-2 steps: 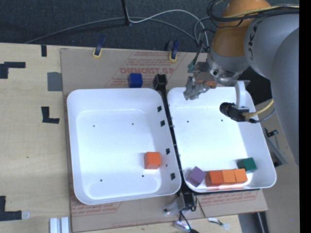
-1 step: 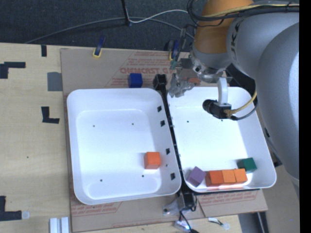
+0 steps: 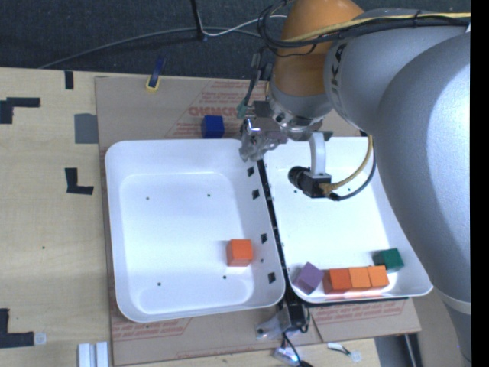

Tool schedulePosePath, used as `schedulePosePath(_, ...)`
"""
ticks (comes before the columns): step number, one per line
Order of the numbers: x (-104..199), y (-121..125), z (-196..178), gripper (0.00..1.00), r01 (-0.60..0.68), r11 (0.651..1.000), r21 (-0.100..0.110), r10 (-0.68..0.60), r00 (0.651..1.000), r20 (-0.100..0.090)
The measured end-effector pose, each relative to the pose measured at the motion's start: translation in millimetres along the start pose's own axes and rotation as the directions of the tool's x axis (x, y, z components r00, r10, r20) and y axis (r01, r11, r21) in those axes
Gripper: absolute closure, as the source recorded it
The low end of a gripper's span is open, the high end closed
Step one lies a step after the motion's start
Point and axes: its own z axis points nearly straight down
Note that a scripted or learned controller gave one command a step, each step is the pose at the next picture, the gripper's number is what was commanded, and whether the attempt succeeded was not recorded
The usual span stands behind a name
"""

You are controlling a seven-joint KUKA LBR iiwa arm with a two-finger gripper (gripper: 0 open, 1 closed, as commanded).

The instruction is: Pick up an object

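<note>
Overhead, I see my end effector [image 3: 256, 145] near the top of the ridge between the bins; whether it's spread, I can't tell. An orange cube [image 3: 240, 252] lies in the left bin [image 3: 130, 167], well apart.

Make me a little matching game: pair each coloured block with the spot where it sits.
Things:
1. blue block
2. single orange block
3. purple block
4. green block

Places:
A. left bin, near its front right corner
B. right bin, front edge, just left of the orange row
C. on the cardboard behind the left bin
D. right bin, just behind the right end of the orange row

Pairs: 1-C, 2-A, 3-B, 4-D
</note>
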Motion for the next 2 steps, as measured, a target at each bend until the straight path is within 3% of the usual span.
schedulePosePath(1,28.9,9.2,7.6,1.0,-0.001,1.0,0.0,0.001,1.0,0.0)
schedulePosePath(2,32.0,5.6,9.7,1.0,-0.003,1.0,-0.001,0.003,1.0,0.001)
